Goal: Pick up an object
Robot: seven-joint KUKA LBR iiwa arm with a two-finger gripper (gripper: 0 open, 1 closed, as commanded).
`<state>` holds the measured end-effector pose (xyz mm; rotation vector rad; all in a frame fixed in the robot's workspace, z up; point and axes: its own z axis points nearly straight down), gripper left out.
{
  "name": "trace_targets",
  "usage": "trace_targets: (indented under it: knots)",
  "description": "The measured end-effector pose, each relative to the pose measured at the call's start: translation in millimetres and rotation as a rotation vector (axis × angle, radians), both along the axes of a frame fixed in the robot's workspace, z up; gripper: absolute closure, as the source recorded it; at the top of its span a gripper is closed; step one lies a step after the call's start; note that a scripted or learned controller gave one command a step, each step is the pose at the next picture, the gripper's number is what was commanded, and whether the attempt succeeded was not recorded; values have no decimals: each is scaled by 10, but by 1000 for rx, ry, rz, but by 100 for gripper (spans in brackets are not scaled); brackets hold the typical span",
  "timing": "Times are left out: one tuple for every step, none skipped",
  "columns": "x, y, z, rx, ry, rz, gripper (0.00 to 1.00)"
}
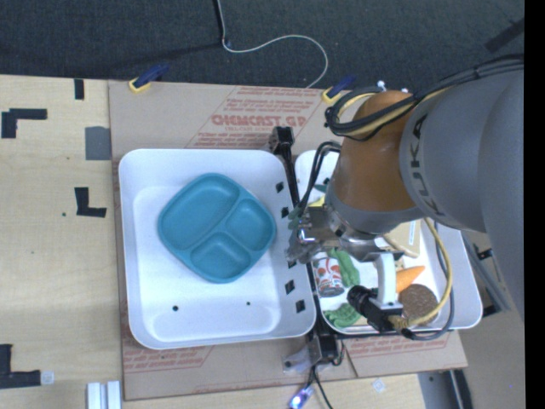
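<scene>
- My gripper [328, 258] hangs low over the near-left part of the right bin [464, 313], under my orange wrist band; from above I cannot tell how it is set, nor whether it has anything.
- Just below it lies a small can [329, 277] with a red and white label, the nearest candidate to lift. I judge it stiff and light but smooth, likely to roll, so I would take it across its sides.
- Beside the can sit a green soft-looking item [344, 315], a brown round object [418, 301] and an orange carrot-like piece [410, 276], crowded together.
- The left bin [140, 228] holds a blue divided plate [216, 227], lying flat, broad and shallow; its rim would be an awkward hold.
- Both bins rest on a cardboard sheet [247, 118] on the tabletop [51, 254].
</scene>
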<state>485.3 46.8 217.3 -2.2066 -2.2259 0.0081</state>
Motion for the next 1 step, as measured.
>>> trace_targets:
  knots:
    - [4,-24,2013,0,-23,-6,100]
